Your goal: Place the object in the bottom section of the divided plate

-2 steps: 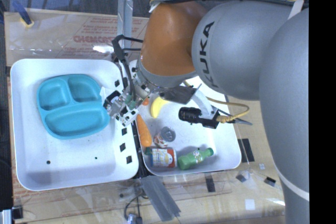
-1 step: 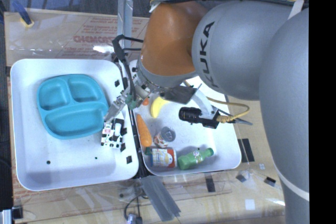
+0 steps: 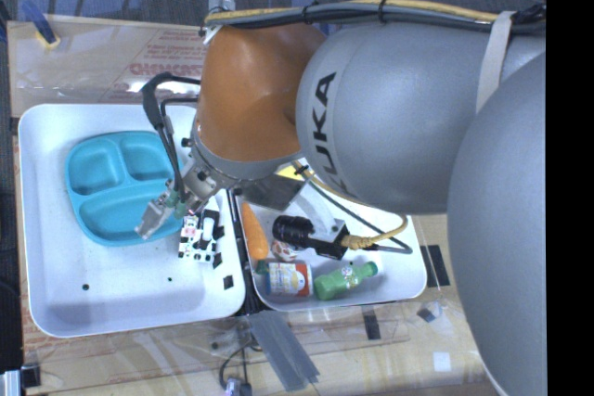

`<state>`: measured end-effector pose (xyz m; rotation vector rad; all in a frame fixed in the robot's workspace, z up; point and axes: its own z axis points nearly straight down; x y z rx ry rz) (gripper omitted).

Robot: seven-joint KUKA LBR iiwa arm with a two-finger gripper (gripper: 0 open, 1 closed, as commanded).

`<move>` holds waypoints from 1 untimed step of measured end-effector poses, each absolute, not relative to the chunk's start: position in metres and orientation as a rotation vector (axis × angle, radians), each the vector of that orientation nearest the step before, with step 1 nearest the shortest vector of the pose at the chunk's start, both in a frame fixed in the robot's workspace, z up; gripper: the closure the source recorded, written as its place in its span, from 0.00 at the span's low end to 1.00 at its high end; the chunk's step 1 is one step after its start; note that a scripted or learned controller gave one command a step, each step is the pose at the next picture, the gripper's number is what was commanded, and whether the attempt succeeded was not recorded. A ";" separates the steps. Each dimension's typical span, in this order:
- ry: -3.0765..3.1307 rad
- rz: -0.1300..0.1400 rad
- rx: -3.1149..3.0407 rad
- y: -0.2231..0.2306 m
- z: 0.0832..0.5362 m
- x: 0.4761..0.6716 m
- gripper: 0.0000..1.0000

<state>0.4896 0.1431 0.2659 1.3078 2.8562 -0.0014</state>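
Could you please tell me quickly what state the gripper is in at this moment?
Gripper: over the lower right edge of the blue divided plate in the left bin; open, shut or holding something cannot be told.

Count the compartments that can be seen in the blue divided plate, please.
3. On the light blue plastic divided plate in the left white bin: two small compartments side by side at the top, one long compartment along the bottom, partly covered by the tool.
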 end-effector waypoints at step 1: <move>2.859 -0.003 1.303 0.143 0.276 0.490 1.00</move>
